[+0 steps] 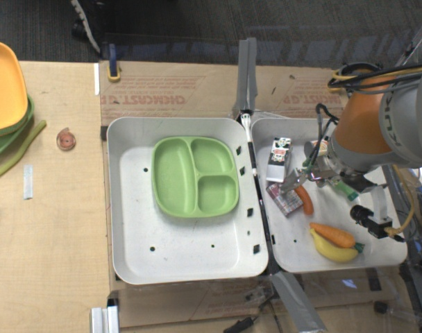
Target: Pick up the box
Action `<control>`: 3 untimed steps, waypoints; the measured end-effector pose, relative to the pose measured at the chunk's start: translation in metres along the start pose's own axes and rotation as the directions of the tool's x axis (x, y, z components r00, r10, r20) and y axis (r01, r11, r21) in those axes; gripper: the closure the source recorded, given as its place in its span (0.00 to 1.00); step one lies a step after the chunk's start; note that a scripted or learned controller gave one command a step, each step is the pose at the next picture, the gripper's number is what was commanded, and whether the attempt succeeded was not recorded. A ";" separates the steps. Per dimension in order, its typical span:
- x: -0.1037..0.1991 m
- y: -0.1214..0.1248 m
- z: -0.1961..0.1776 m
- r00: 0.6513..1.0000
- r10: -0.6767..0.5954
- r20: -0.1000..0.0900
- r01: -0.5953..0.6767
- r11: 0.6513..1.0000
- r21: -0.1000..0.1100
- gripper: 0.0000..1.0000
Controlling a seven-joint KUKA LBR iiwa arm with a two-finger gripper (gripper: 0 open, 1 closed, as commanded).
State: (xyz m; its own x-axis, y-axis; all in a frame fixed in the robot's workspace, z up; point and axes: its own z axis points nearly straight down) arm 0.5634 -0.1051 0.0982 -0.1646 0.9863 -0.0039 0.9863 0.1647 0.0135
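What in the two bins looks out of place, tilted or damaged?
Nothing looks spilled or broken. The green plate lies flat in the left bin, slightly turned against its walls. In the right bin, the box, a small packet, a carrot and a banana lie scattered at different angles.

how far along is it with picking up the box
Done so far: the arm is over the right bin, with the gripper low beside the box. In hand: nothing that I can see; the box lies on the bin floor, clear of the gripper, which is nearer the small packet and the carrot. Left: the grasp and the lift.
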 end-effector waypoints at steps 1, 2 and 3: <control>0.012 -0.023 0.000 1.000 -0.021 0.000 0.021 1.000 0.000 0.00; 0.012 -0.023 -0.009 1.000 -0.020 -0.002 0.020 1.000 0.001 1.00; -0.016 0.078 0.014 0.959 -0.283 -0.019 0.284 0.958 0.043 1.00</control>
State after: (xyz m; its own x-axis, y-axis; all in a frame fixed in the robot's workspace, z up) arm 0.6430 -0.1082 0.0851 -0.4375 0.8991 0.0118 0.8986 0.4377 -0.0316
